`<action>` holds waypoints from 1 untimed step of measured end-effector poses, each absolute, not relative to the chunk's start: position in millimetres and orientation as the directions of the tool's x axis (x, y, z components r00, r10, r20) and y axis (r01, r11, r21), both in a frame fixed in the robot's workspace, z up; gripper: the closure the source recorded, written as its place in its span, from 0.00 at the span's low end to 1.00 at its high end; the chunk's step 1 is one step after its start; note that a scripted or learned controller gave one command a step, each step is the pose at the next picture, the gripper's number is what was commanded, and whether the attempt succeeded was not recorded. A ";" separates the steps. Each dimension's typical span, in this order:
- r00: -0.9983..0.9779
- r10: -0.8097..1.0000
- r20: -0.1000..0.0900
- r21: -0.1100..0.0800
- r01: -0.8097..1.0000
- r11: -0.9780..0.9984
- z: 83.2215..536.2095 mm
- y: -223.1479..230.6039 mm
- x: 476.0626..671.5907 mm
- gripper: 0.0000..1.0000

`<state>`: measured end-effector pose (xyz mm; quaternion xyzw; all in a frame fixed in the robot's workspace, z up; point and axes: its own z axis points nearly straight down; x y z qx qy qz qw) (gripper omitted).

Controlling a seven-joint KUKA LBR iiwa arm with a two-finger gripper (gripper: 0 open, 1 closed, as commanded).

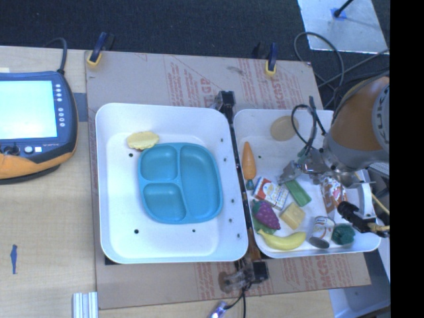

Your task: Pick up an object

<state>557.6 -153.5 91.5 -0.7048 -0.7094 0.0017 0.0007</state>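
Toys are lying jumbled in the right bin [265, 119]: an orange carrot [248, 160] along its left wall, purple grapes [266, 214], a yellow banana [283, 240] at the near edge, a green block [298, 193].

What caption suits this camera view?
KUKA arm reaches over the right bin of toy food; the left bin holds a blue divided plate.

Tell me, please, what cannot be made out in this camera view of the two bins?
- Gripper: too small and cluttered by cables to tell whether it holds anything.
- Right bin: its right side is hidden under the arm.
- Small packet: label too small to read.
- Dark green object: too blurred to identify.
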 end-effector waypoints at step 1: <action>-0.008 1.000 -0.002 -0.005 1.000 0.008 101.7 -154.7 557.4 1.00</action>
